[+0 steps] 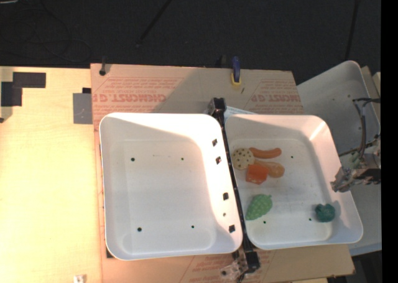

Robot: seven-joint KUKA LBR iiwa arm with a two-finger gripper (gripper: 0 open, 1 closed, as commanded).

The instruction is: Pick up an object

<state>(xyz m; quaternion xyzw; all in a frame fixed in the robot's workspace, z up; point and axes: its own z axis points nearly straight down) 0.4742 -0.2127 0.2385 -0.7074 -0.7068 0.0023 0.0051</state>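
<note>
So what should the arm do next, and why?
Probably swing left over the right bin toward the teal toy. The gripper sits at the bin's right edge with nothing seen between its fingers, and that toy lies nearest and apart from the others.

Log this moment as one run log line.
arm: gripper at right bin edge | held: nothing seen | right bin: sausage, cookie, green toy | pick: not done
</note>
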